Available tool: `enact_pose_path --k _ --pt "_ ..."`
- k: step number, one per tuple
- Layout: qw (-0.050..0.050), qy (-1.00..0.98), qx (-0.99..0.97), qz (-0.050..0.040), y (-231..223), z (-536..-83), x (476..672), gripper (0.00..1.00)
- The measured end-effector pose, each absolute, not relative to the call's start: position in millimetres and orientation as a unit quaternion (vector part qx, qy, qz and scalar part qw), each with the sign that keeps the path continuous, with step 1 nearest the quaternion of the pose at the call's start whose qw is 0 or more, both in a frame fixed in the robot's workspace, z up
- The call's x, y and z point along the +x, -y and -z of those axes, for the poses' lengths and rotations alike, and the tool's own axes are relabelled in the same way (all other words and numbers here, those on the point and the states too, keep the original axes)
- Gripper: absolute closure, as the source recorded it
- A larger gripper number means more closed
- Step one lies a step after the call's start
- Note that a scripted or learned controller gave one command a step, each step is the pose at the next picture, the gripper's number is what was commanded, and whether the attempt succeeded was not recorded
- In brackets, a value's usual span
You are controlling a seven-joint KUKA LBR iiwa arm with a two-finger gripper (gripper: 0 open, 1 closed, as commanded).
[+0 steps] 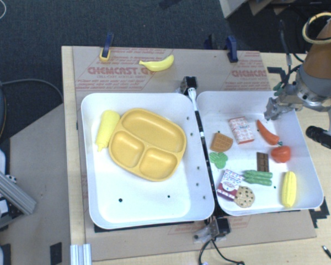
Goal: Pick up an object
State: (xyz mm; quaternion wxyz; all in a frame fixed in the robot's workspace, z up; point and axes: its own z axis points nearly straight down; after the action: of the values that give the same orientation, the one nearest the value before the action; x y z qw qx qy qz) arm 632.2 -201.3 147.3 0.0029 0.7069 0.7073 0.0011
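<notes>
My gripper hangs over the far right part of the right bin, just above and left of a red chilli pepper. Nothing shows between its fingers. Several toy foods lie in that bin: a pink-and-white packet, a brown waffle, a green leafy piece, a red tomato, a chocolate bar, green beans, a snack packet, a cookie and a yellow corn cob.
The left bin holds a yellow divided plate and a pale yellow corn piece. A toy banana lies on the cardboard behind the bins. Blue clamps stand at the back edge.
</notes>
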Motion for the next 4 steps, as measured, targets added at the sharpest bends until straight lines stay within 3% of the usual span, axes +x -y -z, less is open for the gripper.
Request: enact_pose_path --k 1,2,4 --pt "0.004 -0.708 0.706 -0.0017 192 -202 629.7 1.0" --pt "0.003 -0.708 0.707 -0.0013 192 -227 630.9 1.0" --pt "-0.002 -0.709 0.706 0.0003 95 -224 616.0 1.0"
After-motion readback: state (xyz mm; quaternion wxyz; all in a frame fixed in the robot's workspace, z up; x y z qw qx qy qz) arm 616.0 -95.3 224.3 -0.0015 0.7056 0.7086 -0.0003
